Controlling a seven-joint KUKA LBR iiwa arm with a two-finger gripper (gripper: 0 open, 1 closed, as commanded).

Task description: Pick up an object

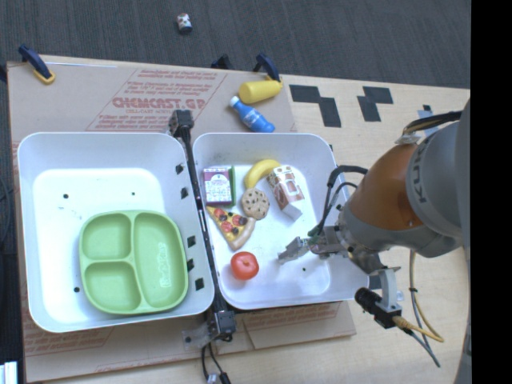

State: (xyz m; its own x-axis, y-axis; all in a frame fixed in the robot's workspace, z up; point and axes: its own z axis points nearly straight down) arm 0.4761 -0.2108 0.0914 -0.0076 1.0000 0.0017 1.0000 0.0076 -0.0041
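The right bin (pixel 320 146) holds several toy foods: a yellow banana (pixel 262 170), a red box (pixel 218 186), a brown cookie (pixel 255 203), a pizza slice (pixel 232 226), a white and brown carton (pixel 286 190) and a red tomato (pixel 245 265). My gripper (pixel 290 250) hangs low over the bin's front right part. It is right of the tomato and below the carton, and touches neither. I see nothing held in it.
A green divided plate (pixel 132 261) lies in the left bin (pixel 48 158). Behind the bins, on the cardboard, lie a yellow bottle (pixel 260 91) and a blue bottle (pixel 253 118). The arm's orange band (pixel 384 190) hangs over the right bin's right wall.
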